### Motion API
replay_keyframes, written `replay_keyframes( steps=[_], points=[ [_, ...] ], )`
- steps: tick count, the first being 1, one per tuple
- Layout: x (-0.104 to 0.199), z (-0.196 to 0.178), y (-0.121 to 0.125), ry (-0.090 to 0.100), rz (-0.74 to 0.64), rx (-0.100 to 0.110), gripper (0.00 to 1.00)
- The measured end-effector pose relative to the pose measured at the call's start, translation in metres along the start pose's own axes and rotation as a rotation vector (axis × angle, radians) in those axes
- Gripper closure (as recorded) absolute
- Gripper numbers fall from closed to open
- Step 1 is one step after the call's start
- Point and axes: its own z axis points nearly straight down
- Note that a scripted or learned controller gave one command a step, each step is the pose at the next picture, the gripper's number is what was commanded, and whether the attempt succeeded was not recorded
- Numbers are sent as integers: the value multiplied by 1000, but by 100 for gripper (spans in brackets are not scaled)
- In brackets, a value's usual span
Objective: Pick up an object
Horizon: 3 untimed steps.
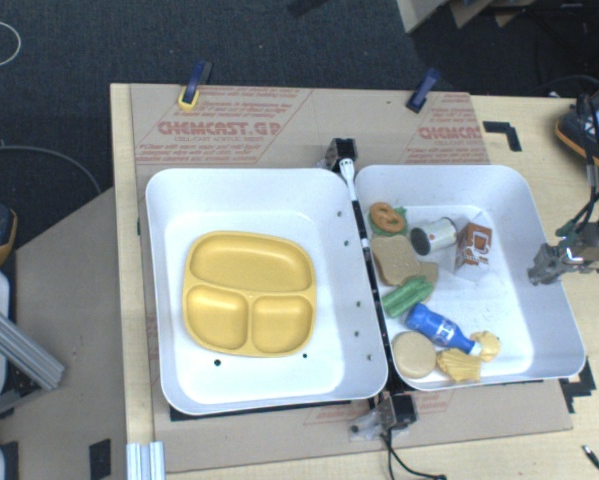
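The right bin (509, 193) holds a cluster of small items on its left side. At the back lie a brown pretzel (386, 216), a silver can (435, 235) on its side and a small brown carton (473, 247). A tan bread slice (399, 262) and a green pickle (407, 295) lie in the middle. A blue bottle (440, 329), a round tan biscuit (414, 355) and a yellow piece (467, 363) sit at the front. My gripper (551, 265) hangs over the bin's right rim, well apart from all of them, with nothing seen in it.
The left bin (169, 198) carries a yellow divided plate (248, 291). A black hinge strip (361, 253) runs between the bins. Blue clamps (193, 84) hold the cardboard at the back. Cables trail at the right edge (589, 208).
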Motion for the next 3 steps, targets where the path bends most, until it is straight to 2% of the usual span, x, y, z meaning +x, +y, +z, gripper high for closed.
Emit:
replay_keyframes(
  steps=[3],
  points=[
    [160, -10, 55, 5, -7, 1, 100]
  ],
)
